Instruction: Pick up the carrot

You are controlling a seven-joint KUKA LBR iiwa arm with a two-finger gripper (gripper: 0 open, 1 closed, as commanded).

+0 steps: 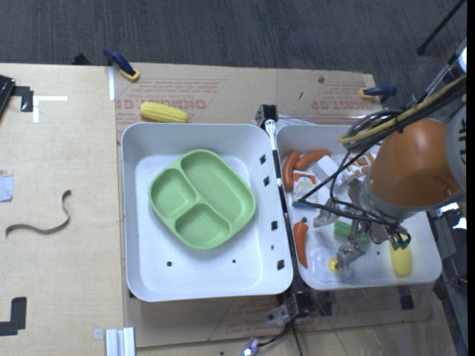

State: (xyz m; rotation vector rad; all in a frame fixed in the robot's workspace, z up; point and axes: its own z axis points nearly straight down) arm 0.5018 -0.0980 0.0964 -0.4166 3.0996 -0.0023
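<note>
A small orange carrot (300, 244) lies along the left wall of the right bin (315, 277), near its front. Two more orange-red elongated pieces (290, 167) lie at the bin's back left; I cannot tell what they are. My gripper (347, 257) hangs low over the front middle of the right bin, to the right of the carrot and apart from it. Nothing orange shows at its tip. The orange band (410, 162) of the arm hides much of the bin's right half.
A green divided plate (202, 197) sits in the left bin (141, 273). A yellow corn cob (401, 260), a green piece (341, 228) and a white carton (306, 182) share the right bin. Another corn cob (164, 112) lies behind the left bin. Cables (386, 117) trail over the arm.
</note>
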